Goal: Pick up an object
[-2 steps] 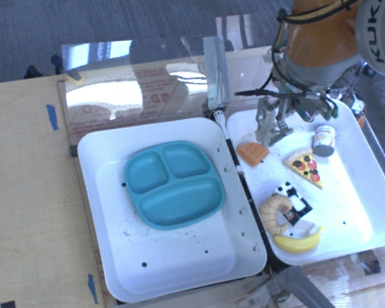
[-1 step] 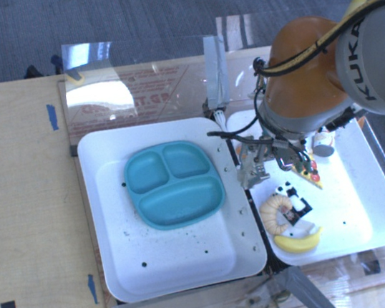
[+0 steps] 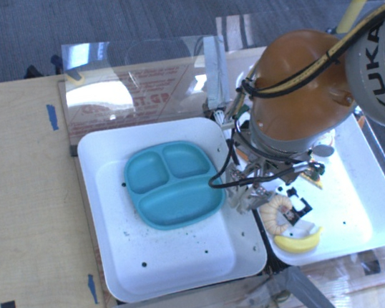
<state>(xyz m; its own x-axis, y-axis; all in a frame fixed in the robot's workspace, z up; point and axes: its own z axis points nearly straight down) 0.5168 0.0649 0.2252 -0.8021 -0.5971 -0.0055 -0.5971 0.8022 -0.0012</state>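
Hovering low over the near-left part of the right bin (image 3: 381,178): the grey arm (image 3: 298,89), orange band uppermost, its bulk covering much of that bin's far-left corner and part of the wall shared with the left bin (image 3: 124,269).

Gripper (image 3: 267,188) — seen beneath the wrist amid cables and metal parts, close to the shared wall. Whether it is spread or closed cannot be told; the wrist and wiring mask it.

Candidate objects, right bin, near-left corner:
- Banana (image 3: 298,242), yellow, lying close to the near edge.
- Pale curled item (image 3: 276,214), shrimp-like, exact identity unclear, just beyond the banana and touching or nearly touching it.
- Small black-and-white piece (image 3: 299,205) beside the curled item; too small to name.

All three rest on the bin floor, near the gripper but on its near side; nothing is visibly lifted.

Left bin: one teal divided plate (image 3: 172,184), three compartments, lying flat toward the far-right quarter, its right rim near the shared wall. Dark specks on the white floor.

Progress, as judged: the arm is positioned down at the objects, but no grasp is confirmed — the pick and the lift clear of the bin remain to be done.
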